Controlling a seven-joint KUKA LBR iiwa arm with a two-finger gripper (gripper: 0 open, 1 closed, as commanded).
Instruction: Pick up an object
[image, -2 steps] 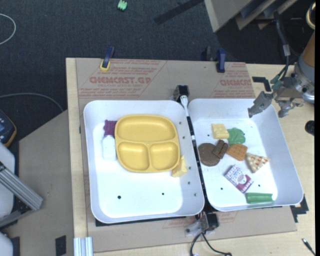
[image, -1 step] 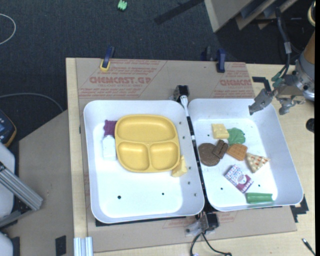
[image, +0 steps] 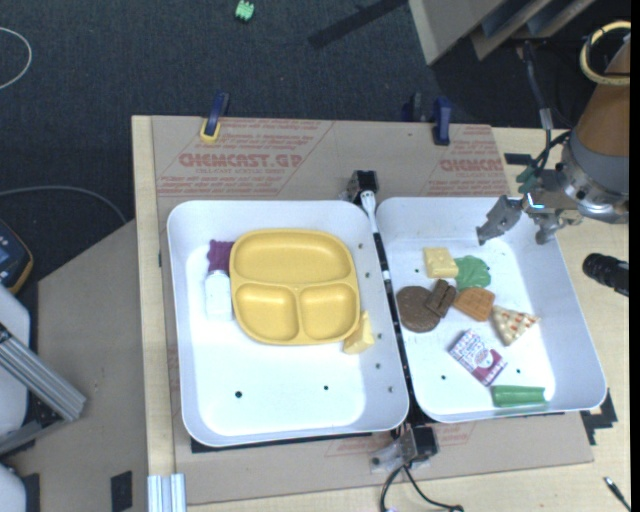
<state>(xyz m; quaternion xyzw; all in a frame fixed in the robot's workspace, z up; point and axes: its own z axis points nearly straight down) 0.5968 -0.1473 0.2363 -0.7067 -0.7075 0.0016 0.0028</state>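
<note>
1. As the claw (image: 517, 222) hangs above the far right corner of the right bin (image: 560, 290), with its two fingers spread and nothing between them, I judge that the step in hand is the approach: no object is picked yet.
2. The things to pick lie in the middle of the right bin, in front of the claw and to its left in the view. The closest ones are a yellow block (image: 439, 262) and a green piece (image: 471, 269), which touch each other.
3. The next move, in my judgement, calls for the claw to go toward this group, come down over one thing, and close on it. The things lie close together (some overlap), so a thing at the edge, like the green stick (image: 519, 396) near the front wall, may be easier to take alone.
4. Count in the right bin, seven things: one yellow block, one green piece, one brown cookie (image: 422, 306), one orange piece (image: 477, 303), one pizza slice (image: 514, 324), one purple packet (image: 476, 356), one green stick.
5. Count in the left bin (image: 280, 400), four things: one yellow tray (image: 295, 284) with three compartments, one purple thing (image: 219, 254), one white thing (image: 217, 296), one pale yellow piece (image: 360, 338) that touches the tray.
6. There are two bins on the counter (image: 150, 180) and one claw.
</note>
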